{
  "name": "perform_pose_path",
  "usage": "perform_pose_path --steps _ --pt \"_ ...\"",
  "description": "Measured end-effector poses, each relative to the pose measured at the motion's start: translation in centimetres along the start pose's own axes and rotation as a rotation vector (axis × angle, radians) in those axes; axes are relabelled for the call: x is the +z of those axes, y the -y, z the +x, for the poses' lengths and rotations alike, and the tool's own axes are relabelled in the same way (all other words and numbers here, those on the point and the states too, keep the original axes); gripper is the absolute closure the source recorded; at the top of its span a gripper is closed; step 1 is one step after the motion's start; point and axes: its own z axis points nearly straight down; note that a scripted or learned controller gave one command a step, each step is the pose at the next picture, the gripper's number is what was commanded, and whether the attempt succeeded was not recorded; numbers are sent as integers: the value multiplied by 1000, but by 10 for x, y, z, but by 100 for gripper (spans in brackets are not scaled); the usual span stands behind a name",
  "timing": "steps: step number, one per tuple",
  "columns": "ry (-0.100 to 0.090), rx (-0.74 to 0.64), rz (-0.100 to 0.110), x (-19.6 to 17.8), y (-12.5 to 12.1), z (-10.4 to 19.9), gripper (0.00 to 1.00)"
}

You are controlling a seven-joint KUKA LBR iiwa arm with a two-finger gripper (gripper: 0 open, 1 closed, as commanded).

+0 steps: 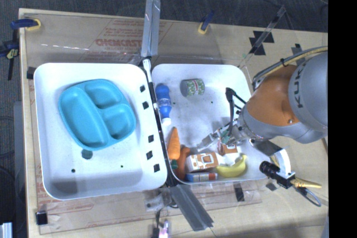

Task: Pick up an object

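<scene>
Gripper (222, 137) low in the right bin (215, 72), lower right of frame, just above a small carton (202, 163) and a banana (234, 167); whether it is apart or together cannot be told. A carrot (174, 145) lies left of the carton. The left bin (50, 120) holds a blue divided plate (97, 112).

The pale bench (83, 36) is lying flat under it all, red printed lettering (120, 40) showing near its far edge. Two shallow white bins are sitting side by side on it, the left bin (100, 171) and the right bin (218, 77) meeting along the middle seam. A grey metal bar (149, 30) is running from the far edge down to that seam, and a second grey bar (191, 211) is slanting out at its near end. A blue clamp (25, 24) is gripping the far left corner, a smaller blue clamp (206, 23) is biting the far edge, and black tape marks (260, 42) are sitting toward the far right.
</scene>
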Motion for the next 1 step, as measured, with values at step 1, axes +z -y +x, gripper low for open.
perform_pose_path --steps 1 --pt "11 -4 -10 -13 -3 -3 100"
